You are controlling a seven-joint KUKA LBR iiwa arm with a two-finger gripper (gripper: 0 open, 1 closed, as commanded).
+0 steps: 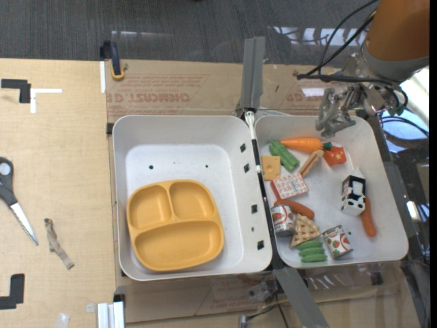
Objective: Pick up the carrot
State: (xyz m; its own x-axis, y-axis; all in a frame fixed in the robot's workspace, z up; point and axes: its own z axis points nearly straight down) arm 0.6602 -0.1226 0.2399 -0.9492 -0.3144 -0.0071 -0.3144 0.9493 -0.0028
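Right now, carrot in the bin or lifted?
In the bin. The carrot lies flat on the right bin floor, end effector just above.

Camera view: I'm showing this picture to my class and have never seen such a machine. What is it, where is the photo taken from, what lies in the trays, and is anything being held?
One camera looks down at a slant on a bench with two white bins. The grey and orange thing at the upper right is a robot arm; its gripper, a two-finger claw, hangs over the back of the right bin. Its job is to pick up the carrot, which lies in that bin just below the gripper, among toy foods such as a tomato and a small cow. Nothing is seen between the fingers. The left bin holds a yellow plate. Scissors lie on the bench at far left.
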